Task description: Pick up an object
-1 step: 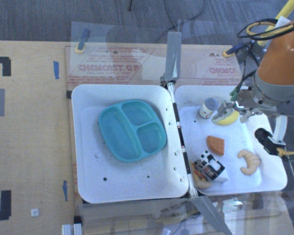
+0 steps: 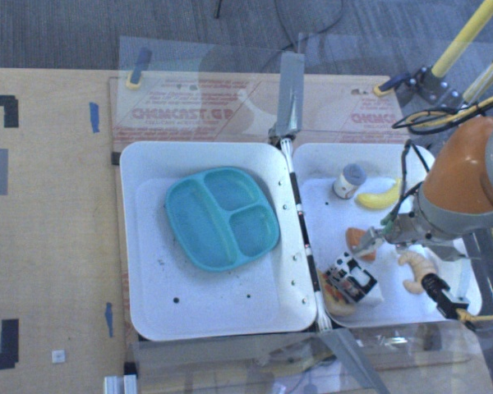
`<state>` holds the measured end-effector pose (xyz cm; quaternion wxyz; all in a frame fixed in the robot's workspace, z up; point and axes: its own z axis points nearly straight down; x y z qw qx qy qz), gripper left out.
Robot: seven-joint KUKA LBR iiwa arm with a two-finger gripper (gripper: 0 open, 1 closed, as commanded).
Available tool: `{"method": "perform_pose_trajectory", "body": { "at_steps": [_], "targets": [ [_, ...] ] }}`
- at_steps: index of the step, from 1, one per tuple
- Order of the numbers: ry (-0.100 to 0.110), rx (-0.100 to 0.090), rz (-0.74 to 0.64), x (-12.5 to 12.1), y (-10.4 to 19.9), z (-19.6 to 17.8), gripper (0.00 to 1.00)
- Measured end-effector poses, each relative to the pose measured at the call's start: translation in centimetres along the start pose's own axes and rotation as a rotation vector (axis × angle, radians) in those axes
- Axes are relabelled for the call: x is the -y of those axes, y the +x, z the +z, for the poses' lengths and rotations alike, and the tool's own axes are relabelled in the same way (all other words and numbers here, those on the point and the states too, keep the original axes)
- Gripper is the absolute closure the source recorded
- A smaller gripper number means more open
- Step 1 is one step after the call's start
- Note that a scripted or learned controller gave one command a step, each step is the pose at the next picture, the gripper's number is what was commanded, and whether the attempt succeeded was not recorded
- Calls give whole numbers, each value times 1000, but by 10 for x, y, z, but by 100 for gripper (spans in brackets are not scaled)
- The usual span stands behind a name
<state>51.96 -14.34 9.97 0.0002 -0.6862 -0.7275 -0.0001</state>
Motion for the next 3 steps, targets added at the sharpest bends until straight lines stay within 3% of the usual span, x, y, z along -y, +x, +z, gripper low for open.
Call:
{"method": "perform_pose_trajectory", "body": {
  "at_steps": [1, 2, 3],
  "targets": [
    [-10, 5, 29, -21, 33, 11, 0],
    [-14, 3, 40, -21, 29, 0, 100],
    [0, 1, 53, -22, 102, -129, 100]
  ]
}}
